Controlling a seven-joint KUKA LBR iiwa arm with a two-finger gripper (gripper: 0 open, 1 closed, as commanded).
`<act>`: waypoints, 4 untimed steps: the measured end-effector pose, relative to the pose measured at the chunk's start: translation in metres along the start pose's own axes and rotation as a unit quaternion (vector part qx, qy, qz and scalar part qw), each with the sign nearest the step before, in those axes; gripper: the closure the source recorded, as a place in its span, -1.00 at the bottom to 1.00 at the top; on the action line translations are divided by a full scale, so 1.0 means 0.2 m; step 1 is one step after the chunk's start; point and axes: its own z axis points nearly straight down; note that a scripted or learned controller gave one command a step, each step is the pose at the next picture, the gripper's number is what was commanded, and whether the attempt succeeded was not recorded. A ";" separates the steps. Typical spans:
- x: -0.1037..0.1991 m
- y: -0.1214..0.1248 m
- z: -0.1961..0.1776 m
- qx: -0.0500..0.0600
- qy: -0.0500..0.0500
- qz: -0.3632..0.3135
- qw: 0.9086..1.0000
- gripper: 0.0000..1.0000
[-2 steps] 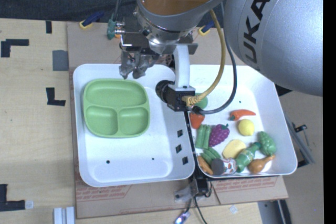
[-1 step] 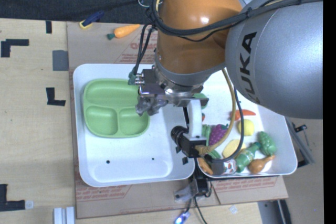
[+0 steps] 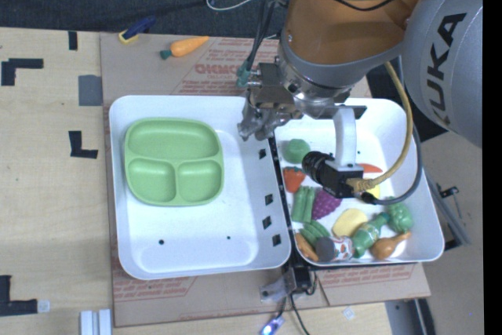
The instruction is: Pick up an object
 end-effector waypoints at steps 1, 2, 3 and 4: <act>0.02 -0.01 -0.03 0.004 0.000 -0.003 1.000 1.00; -0.24 -0.09 0.23 0.006 -0.001 0.000 1.000 1.00; -0.34 -0.08 0.19 0.002 0.000 -0.001 1.000 1.00; -0.26 0.00 -0.10 -0.001 0.001 -0.003 1.000 1.00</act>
